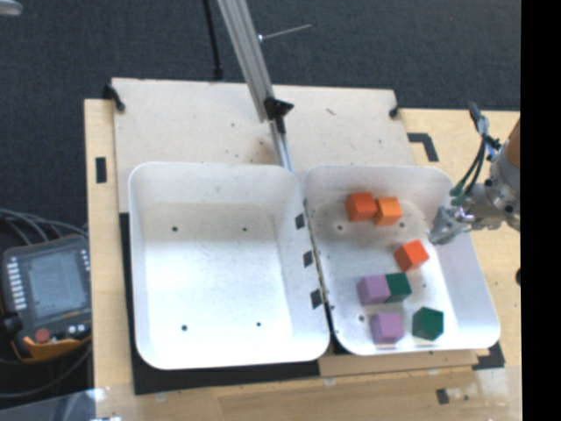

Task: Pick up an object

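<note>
Bench's right bin [456, 314] holds unlabelled blocks beside the claw [441, 228].

No words, numbers, brand names or signs can be read anywhere on the bench or around it. The handheld controller [48, 292] at about nine o'clock has a grey screen, but whatever it displays is too blurred to make out. Its buttons carry no marks that can be read. The blocks in the right bin [465, 274], at about four o'clock, have plain coloured faces without lettering.
</note>
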